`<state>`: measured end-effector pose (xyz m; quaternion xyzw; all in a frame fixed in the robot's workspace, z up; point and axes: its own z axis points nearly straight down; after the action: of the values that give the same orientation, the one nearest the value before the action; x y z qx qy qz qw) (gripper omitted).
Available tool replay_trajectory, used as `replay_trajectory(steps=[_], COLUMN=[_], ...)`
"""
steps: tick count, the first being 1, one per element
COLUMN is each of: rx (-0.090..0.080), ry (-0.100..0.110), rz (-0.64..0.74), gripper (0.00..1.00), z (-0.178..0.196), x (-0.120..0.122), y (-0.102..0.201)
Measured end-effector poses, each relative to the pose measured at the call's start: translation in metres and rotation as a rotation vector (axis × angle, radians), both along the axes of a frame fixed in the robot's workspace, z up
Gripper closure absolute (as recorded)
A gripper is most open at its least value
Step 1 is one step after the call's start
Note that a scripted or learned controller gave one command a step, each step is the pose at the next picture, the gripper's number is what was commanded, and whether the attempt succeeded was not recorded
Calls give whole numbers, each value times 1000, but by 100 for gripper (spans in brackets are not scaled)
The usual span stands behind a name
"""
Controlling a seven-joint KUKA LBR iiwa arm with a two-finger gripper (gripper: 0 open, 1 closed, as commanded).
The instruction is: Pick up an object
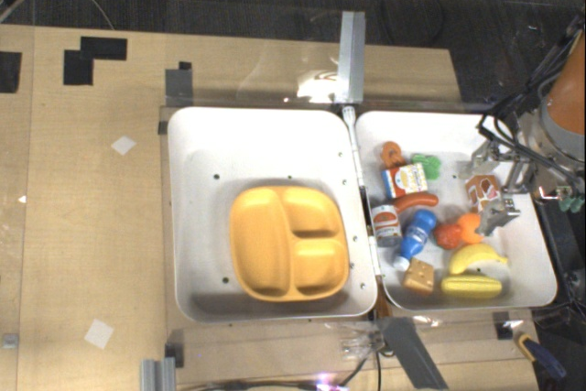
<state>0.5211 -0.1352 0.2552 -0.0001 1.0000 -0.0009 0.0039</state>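
Observation:
My gripper (pixel 490 189) hangs over the right side of the right bin (pixel 540 284), on the grey arm that comes in from the right. A small brown and white object (pixel 482 190) sits between its two fingers, one finger (pixel 480 163) behind it and the other (pixel 502 214) in front, both close against it. Just below lie an orange toy (pixel 455 233), a yellow banana (pixel 478 258) and a yellow corn-like piece (pixel 472 287). Whether the held object is off the bin floor I cannot tell.
The right bin also holds a blue bottle (pixel 417 233), a red sausage (pixel 417 202), a green item (pixel 426 167), a small jar (pixel 385 222) and a tan block (pixel 420 275). A yellow divided tray (pixel 287 242) lies in the left bin (pixel 197 160). A divider wall (pixel 359 197) separates the bins.

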Motion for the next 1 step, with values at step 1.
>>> replay_trajectory(steps=[1], rx=[3], ry=[3], rz=[-229], gripper=[0], z=[-106], x=[24], y=[-34])
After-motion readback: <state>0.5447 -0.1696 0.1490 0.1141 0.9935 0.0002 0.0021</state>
